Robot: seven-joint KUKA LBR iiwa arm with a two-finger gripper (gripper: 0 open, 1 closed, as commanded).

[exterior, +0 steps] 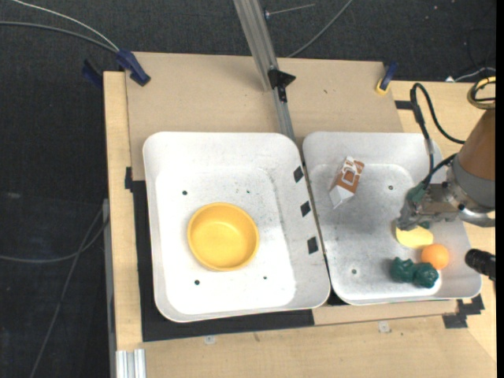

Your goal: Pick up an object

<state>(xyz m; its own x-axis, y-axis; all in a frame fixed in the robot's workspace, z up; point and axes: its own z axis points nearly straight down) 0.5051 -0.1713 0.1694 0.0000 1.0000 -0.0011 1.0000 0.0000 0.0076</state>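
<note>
The right bin (370, 286) holds a small brown and white carton (346, 181) near its back, a pale yellow banana-like piece (413, 236), an orange ball (435, 256) and a dark green toy (414, 272) at its front right. A yellow bowl (223, 235) sits in the left bin (169, 290). My gripper (417, 215) hangs low over the right side of the right bin, its tips right above the yellow piece and touching or nearly touching it. Nothing is lifted.
The grey arm with its orange band (482, 160) enters from the right edge. A slanted metal pole (260, 42) rises behind the bins. Black clips (307, 209) sit along the seam between the bins. Cables (425, 116) trail at back right.
</note>
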